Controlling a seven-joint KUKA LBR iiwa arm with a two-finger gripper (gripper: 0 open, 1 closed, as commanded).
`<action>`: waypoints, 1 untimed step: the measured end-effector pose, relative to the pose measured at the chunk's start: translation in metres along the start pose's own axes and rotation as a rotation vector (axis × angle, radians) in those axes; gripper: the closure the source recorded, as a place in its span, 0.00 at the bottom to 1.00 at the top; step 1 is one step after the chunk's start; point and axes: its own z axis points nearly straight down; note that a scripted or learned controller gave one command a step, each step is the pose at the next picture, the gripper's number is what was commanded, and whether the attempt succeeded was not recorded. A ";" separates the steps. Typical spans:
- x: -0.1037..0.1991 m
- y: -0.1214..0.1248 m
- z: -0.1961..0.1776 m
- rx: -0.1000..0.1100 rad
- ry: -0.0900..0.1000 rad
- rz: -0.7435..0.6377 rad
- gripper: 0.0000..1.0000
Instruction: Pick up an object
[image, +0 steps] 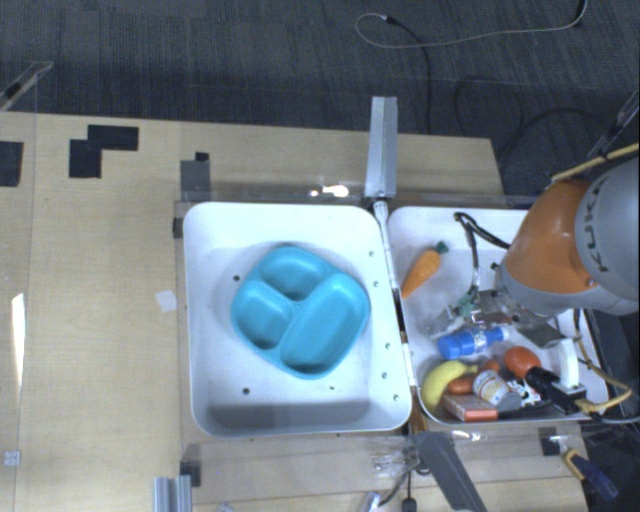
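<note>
Gripper (478, 312) low in the right bin (420, 225), among the clutter; can't tell its state, nothing visibly held. Big stuff first: left bin (200, 330) w/ blue divided plate (300, 308), sitting well apart. Right bin: carrot (422, 270) alone near the top-left, easiest pick imo. Blue bottle (470, 343) just beside the gripper, banana (443, 381) at the front, small jar (490, 385) crowded in. Best go for something w/ clearance either side, come straight down.

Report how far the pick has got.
Done: the arm is over the right bin, the gripper low by the blue bottle. In hand: nothing visibly held. Left: gripping and lifting; carrot and banana lie untouched.
</note>
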 end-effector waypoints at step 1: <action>-0.005 0.077 0.002 0.002 0.000 0.022 0.00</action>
